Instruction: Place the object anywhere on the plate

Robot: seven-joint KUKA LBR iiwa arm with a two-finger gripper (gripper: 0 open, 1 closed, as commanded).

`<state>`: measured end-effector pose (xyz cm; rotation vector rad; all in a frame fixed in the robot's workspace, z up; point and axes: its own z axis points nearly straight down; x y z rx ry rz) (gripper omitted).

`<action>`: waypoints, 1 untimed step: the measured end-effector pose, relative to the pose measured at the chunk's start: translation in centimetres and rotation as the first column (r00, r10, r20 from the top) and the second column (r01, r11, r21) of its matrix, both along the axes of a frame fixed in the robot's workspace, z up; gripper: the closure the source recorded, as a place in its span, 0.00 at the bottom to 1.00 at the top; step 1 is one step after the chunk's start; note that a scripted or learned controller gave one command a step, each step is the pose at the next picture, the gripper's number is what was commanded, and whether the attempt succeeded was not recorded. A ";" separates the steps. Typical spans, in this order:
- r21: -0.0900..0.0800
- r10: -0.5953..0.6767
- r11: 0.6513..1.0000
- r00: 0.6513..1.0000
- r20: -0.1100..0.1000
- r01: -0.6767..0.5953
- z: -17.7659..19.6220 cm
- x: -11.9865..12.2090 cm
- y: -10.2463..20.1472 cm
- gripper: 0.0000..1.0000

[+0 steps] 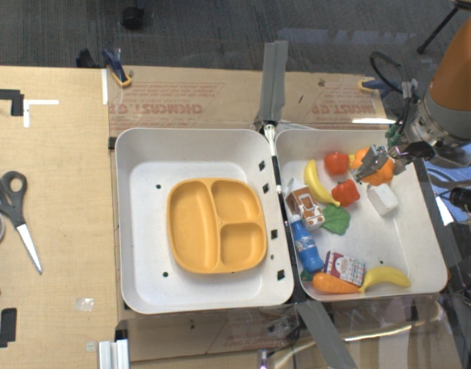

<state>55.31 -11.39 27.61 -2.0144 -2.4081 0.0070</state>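
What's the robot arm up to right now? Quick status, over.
Gripper low in right bin, at orange toy; grip unclear. Yellow plate in left bin, nothing on it. Path across looks open.

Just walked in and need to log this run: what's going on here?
The arm's hand is down in the right bin, at an orange toy near the back among the toy food. Whether it has a grip on it isn't clear. The yellow divided plate sits in the left bin with nothing on it yet.

single overhead camera, slanted down, both bins (135, 229) framed
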 end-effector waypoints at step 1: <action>0.002 0.304 0.953 0.953 0.002 -0.304 -8.5 0.1 4.2 1.00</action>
